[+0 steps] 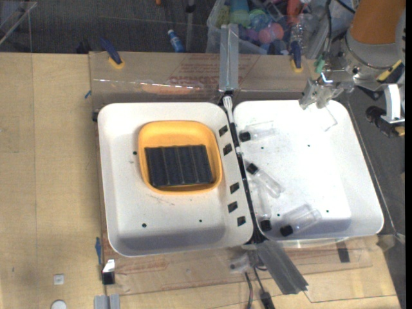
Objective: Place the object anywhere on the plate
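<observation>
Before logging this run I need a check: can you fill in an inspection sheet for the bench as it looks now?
Surface: wooden bench with left bin and right bin side by side.
Job's things: yellow plate in left bin, dark ribbed block on it; clear tubes lying in right bin.
Clutter: crate of coloured items behind the bins.
Grippers: claw above right bin's far edge.
Cables: black leads at the near edge.
Surroundings: blue clamp on the back panel.

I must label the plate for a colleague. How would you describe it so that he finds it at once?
Look at the left white bin. The plate is the orange, rounded square dish there, holding a dark ribbed block; nothing else nearby is orange.
</observation>
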Robot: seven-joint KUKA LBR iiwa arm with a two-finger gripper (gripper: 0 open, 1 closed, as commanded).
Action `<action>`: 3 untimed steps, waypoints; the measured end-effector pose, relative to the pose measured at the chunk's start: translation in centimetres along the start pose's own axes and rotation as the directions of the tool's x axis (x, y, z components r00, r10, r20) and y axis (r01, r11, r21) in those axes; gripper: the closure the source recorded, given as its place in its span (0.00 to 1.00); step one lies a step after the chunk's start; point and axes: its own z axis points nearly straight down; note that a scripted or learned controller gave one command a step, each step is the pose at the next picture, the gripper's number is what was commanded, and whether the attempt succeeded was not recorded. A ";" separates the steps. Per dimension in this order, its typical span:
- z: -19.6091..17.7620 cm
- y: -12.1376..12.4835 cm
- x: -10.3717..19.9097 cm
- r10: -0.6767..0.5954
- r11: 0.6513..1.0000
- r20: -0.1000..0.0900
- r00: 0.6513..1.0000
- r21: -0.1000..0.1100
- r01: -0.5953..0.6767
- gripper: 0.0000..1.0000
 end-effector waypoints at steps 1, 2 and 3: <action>-2.2 -0.1 -0.8 -0.237 0.972 0.000 0.972 -0.001 0.237 1.00; -4.8 -0.3 -3.9 -0.562 0.827 0.002 0.827 -0.003 0.562 1.00; -10.4 -1.3 -6.4 -0.768 0.641 0.004 0.641 -0.003 0.768 1.00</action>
